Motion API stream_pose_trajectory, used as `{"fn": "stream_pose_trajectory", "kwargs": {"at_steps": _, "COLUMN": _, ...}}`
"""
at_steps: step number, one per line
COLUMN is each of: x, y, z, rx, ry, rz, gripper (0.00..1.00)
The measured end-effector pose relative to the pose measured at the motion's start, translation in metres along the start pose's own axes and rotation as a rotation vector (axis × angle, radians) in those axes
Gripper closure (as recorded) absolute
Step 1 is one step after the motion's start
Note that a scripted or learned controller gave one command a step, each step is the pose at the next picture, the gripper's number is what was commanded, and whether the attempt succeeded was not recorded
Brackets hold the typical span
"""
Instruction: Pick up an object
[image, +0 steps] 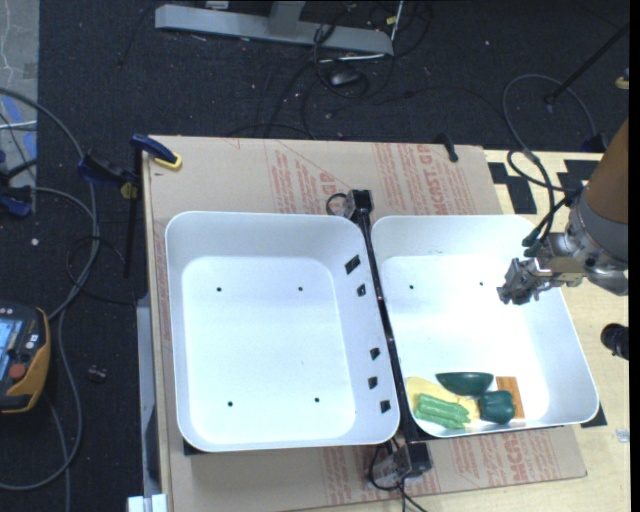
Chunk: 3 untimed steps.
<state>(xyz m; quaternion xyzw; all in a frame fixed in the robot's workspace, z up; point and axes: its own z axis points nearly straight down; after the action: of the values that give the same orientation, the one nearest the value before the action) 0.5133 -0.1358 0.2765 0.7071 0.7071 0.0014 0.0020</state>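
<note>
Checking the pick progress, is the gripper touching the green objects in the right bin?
Apart. The camera view shows the gripper over bare bin floor, well away from the green objects.

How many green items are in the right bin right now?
3, all bunched at the near edge of the right bin: a light green ridged piece, a dark green bowl-shaped piece, and a teal block. More may hide beneath them.

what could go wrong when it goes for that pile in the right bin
The green pieces, dark green bowl and teal piece crowd together, so the claw may nudge neighbours or pinch two. They also sit against the right bin near wall, so a finger might strike the rim.
</note>
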Motion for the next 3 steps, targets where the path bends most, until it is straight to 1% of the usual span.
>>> {"fn": "stream_pose_trajectory", "kwargs": {"at_steps": 1, "x": 0.054, "y": 0.003, "z": 0.018, "rx": 0.006, "ry": 0.002, "rz": -0.005, "gripper": 1.0}}
{"fn": "stream_pose_trajectory", "kwargs": {"at_steps": 2, "x": 0.116, "y": 0.004, "z": 0.02, "rx": 0.005, "ry": 0.002, "rz": -0.006, "gripper": 1.0}}
{"fn": "stream_pose_trajectory", "kwargs": {"at_steps": 3, "x": 0.164, "y": 0.001, "z": 0.019, "rx": 0.005, "ry": 0.002, "rz": -0.004, "gripper": 1.0}}
